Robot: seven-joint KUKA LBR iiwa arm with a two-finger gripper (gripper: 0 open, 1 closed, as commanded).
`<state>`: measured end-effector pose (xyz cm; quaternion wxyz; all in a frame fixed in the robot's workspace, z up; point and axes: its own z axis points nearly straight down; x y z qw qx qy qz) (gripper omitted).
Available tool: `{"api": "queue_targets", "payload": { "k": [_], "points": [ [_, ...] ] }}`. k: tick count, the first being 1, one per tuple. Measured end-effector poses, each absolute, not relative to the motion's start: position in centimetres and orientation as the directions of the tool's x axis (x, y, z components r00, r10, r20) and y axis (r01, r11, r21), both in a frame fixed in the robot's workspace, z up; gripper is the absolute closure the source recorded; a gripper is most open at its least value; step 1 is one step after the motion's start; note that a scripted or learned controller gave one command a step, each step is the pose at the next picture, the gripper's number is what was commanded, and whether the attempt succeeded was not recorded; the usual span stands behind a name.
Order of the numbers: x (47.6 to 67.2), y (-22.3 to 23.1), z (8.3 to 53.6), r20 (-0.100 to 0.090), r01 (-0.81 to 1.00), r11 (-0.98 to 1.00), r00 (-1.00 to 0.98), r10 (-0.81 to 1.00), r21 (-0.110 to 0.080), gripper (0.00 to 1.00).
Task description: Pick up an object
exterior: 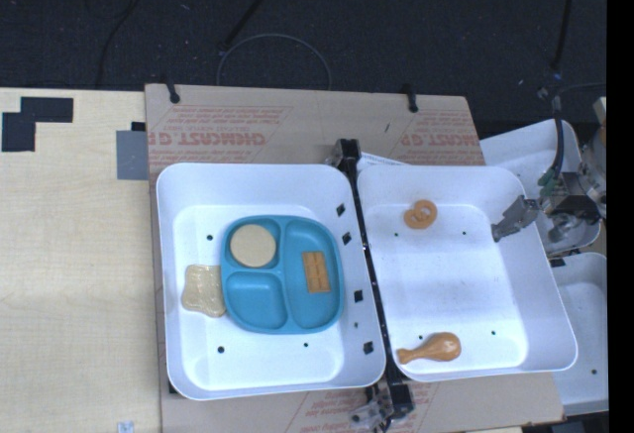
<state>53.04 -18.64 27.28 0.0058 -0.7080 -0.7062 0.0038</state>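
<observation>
The ring (421, 214), a small orange-brown loop, lay flat near the far wall of the right bin (451, 282), with bare white floor all round it. Of the loose things it looked the nearest to the gripper (515, 219), so it seemed the likeliest one to be picked.

In the camera view, the gripper hung at the right bin's right wall, near its far corner, well apart from the ring and touching nothing I could make out. It showed as a small grey shape against the rim. Whether it was open or closed could not be told, and nothing showed in its grasp. The arm (575, 203) behind it reached in from the right, which probably explains why it was over that wall and not over the bin's middle.

A tan drumstick (431, 349) lay on its side close to the near wall of the same bin, well apart from the ring, with its thin end pointing left.

The left bin (258, 185) held a blue tray (260, 304) with three compartments. A round pale biscuit (252, 245) sat in one and a brown bar (316, 271) in another. A pale lumpy piece (204, 289) lay on the bin floor, touching the tray's left edge. Those things were farther from the arm, and the two in the tray were hemmed in by its walls, so they looked harder to reach.
</observation>
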Motion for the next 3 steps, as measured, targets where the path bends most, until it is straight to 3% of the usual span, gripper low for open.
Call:
{"api": "queue_targets", "payload": {
  "k": [1,3],
  "points": [
    [53.2,-18.6,27.9,0.0,1.0,0.0,0.0,1.0,-0.001,0.0],
    [54.7,-19.6,17.7,0.002,1.0,0.0,0.0,1.0,-0.005,0.0]
  ]
}}
